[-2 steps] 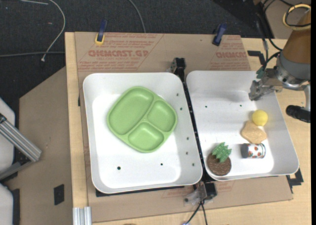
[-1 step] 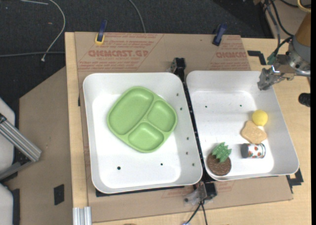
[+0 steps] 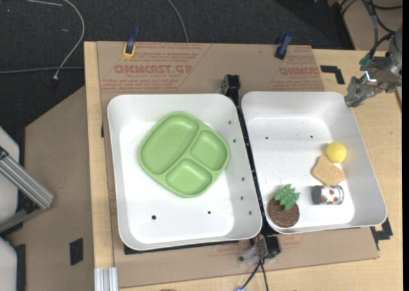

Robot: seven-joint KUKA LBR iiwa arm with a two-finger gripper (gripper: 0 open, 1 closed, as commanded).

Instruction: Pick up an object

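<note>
The right bin [image 3: 287, 117] holds a yellow ball [image 3: 336, 152], a tan bread-like piece [image 3: 328, 172], a small red-and-white can [image 3: 328, 195] lying on its side, and a potted plant toy [image 3: 284, 206] near the front edge. My gripper [image 3: 358, 94] hangs at the far right, above the right bin's back right corner and well away from the objects. Nothing shows between its fingers. The left bin [image 3: 128, 200] holds a green divided plate [image 3: 184, 153].
Both bins rest on a cardboard sheet [image 3: 192, 59] held by blue clamps [image 3: 131, 39] at the back. Cables run over the dark floor at the back left. A metal bar [image 3: 22, 178] sits at the left edge.
</note>
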